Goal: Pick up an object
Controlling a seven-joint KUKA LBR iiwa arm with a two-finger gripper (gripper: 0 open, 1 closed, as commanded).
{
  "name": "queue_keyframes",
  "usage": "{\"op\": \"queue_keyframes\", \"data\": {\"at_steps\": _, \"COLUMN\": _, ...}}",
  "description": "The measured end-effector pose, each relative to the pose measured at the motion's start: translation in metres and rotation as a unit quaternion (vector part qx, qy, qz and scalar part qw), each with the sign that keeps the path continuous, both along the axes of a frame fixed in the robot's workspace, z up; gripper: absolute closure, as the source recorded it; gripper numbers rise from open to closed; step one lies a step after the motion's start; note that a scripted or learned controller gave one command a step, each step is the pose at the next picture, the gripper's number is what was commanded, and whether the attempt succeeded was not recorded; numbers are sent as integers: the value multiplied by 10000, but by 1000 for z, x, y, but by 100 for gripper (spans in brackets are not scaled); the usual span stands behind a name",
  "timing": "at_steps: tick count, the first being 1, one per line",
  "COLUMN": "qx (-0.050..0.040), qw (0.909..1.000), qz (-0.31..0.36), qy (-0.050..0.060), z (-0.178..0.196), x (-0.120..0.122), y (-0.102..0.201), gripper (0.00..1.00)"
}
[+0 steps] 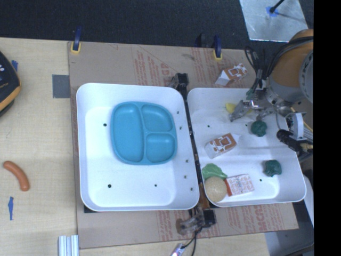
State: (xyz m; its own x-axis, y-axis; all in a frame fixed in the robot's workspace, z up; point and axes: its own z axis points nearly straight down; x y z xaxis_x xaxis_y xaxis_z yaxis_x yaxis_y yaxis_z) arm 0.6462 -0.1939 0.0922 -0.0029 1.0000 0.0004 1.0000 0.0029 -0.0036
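Note:
My gripper (254, 109) hangs over the far right part of the right bin (250, 199), with the grey and orange arm (295, 63) behind it. A dark green lump (259, 128) lies just in front of the gripper, on the bin floor. The same bin holds a second dark green lump (272, 167), a small brown-and-white carton (221, 145), a red-and-white packet (240, 184), a tan bun (215, 189) under a light green leaf (212, 170), and a small yellow piece (229, 108) beside the gripper. I see nothing held.
The left bin (96, 188) holds a blue divided plate (143, 132). Outside the bins, another small carton (232, 74) lies on the cardboard at the back, a sausage (17, 175) on the bench far left, and a black-and-yellow device (7, 84) at the left edge.

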Motion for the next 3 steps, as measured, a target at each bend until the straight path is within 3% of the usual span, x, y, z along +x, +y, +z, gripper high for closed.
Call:
{"op": "queue_keyframes", "data": {"at_steps": 1, "qx": 0, "qw": 10000, "qz": 0, "qy": 0, "z": 0, "x": -12, "y": -18, "gripper": 0}}
{"op": "queue_keyframes", "data": {"at_steps": 2, "qx": 1, "qw": 10000, "qz": 3, "qy": -3, "z": 0, "x": 10, "y": -18, "gripper": 0}}
{"op": "queue_keyframes", "data": {"at_steps": 3, "qx": -8, "qw": 10000, "qz": 11, "qy": -2, "z": 0, "x": -20, "y": -18, "gripper": 0}}
